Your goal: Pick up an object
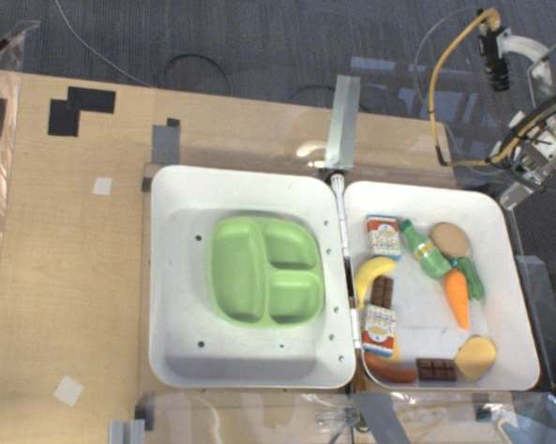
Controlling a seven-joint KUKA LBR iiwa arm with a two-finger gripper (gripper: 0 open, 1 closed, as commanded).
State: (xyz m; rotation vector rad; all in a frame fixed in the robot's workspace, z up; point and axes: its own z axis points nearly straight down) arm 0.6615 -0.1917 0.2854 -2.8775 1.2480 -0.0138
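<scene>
The right white bin (512, 240) holds the loose objects. Along its left side lie a red-and-white carton (383, 237), a yellow banana (373, 273), a brown chocolate bar (381, 290) and a second carton (379, 328). A green bottle (424, 252), a tan egg-shaped item (451, 240) and an orange carrot (456, 299) with a green top lie further right. A red sausage (391, 371), a chocolate piece (435, 370) and a tan bread roll (476, 357) line the near wall. My gripper (538, 155) hangs beyond the bin's far right corner, away from every object.
The left white bin (177, 257) holds a green divided plate (264, 270). A metal post (343, 126) stands at the back between the bins. Yellow and black cables (447, 77) loop above the right bin's far edge. Wooden bench top extends to the left.
</scene>
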